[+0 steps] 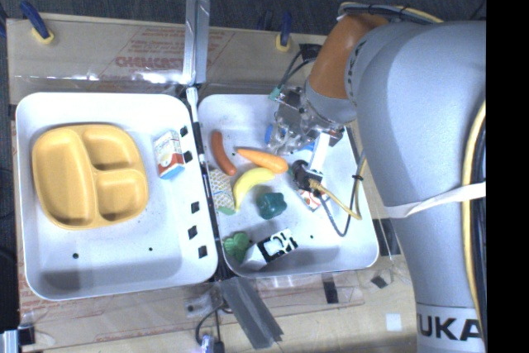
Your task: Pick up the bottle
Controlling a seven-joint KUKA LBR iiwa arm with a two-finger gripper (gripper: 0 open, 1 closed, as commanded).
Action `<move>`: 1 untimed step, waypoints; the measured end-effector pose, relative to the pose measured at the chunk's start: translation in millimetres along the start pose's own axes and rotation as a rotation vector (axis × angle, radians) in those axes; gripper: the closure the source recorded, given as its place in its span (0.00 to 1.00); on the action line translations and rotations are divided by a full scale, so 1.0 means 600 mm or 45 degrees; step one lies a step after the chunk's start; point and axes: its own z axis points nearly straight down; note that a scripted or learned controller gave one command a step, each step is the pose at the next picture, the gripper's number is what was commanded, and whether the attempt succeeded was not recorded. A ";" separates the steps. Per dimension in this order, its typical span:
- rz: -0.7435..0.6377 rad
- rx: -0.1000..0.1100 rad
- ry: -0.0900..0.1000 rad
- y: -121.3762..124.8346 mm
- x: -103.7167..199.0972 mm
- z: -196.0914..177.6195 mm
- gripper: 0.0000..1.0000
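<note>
1 grey two-finger gripper (291, 131) low over my right white bin (248, 107).
Finger state: I cannot tell; no bottle I can identify beneath it.

Left of the gripper (291, 136), the yellow tray (87, 174) looks matt plastic; the white bins (50, 260) look smooth plastic; the banana (248, 182) is glossy.

This was a robotics lab, not a home; a large grey industrial arm (430, 153) with an orange band reached over a board-topped desk (107, 54) held by blue clamps (36, 21); two shallow white plastic bins (50, 260) sat side by side, holding toy food such as a plastic banana (248, 182) and carrot (263, 159); a black-and-white printed marker tag (277, 245) lay among them.
</note>
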 end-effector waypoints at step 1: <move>0.359 -0.007 0.001 -0.051 0.069 -0.235 1.00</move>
